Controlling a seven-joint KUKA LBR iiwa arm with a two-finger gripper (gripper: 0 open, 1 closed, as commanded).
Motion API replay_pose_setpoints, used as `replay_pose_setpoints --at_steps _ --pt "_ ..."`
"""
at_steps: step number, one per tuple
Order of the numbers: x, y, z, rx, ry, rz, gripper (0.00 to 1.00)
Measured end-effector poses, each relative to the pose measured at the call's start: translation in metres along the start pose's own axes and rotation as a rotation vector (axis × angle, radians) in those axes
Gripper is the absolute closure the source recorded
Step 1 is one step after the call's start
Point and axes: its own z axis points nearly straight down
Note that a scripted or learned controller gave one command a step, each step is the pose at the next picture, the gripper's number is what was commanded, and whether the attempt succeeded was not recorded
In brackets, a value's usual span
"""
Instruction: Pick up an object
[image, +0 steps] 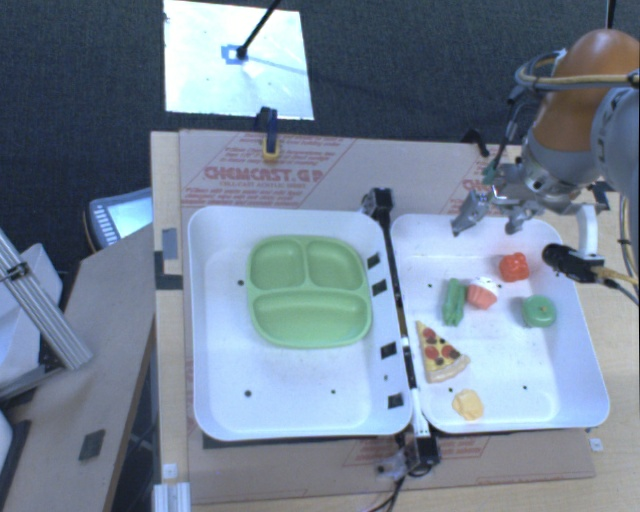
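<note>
My gripper (492, 216) hangs open above the far edge of the right bin (570, 400), its two fingers spread wide with nothing between them. Below it in that bin lie a red toy (514, 267), a green ring (539, 312), a green pod (455, 300), a small cupcake toy (482, 294), a pizza slice (440, 352) and a yellow piece (467, 404). The red toy is the closest to the gripper, a little toward the front and right of it.
A green divided plate (308, 291) lies in the left bin (230, 400). A black divider with clips (392, 310) runs between the bins. The arm comes in over the right bin's far right corner.
</note>
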Motion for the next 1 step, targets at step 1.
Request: replay_pose_setpoints --at_steps 1 --pt "0.0002 0.0027 -0.0083 -0.013 -0.002 -0.002 0.0"
